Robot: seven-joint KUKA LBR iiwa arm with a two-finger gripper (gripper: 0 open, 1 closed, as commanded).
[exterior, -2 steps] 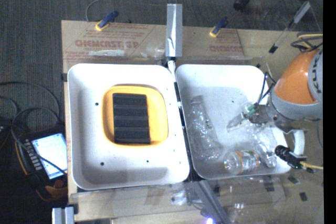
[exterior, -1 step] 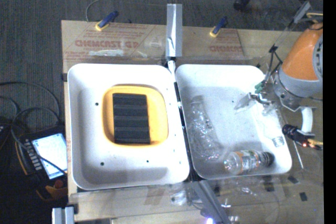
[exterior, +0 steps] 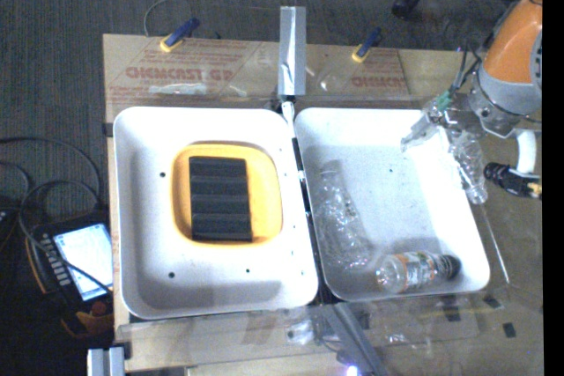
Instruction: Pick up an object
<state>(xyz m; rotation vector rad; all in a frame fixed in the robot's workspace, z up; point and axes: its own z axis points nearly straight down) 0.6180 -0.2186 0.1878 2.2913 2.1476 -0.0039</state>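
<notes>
**Arm at the right bin's far corner, bottles lying in the bin**

At the far left, on the floor beside the surface, a tablet (exterior: pixel 77 253) with a lit screen lies among dark cables. The surface (exterior: pixel 220 75) is a brown board with red lettering, and two blue-and-yellow clamps (exterior: pixel 179 33) grip its far edge.

The left bin (exterior: pixel 141 216) carries a yellow tray (exterior: pixel 227 194) in its middle, and a black ribbed block (exterior: pixel 220 198) lies inside that tray. A strip of silver tape (exterior: pixel 292 53) runs from the far edge of the surface down to the seam where the two bins meet.

In the right bin (exterior: pixel 397 189) a clear crushed plastic bottle (exterior: pixel 339 220) lies near the left wall, running lengthwise toward the near edge. A second bottle (exterior: pixel 416 269) with a dark cap lies on its side along the near wall, just beside the end of the first.

The gripper (exterior: pixel 445 136) hangs over the far right corner of the right bin, well apart from both bottles, below the orange band (exterior: pixel 518 48) of the arm. Something clear and shiny blurs the area around it, so I cannot tell whether it is released or clenched, or whether it grasps anything.
</notes>
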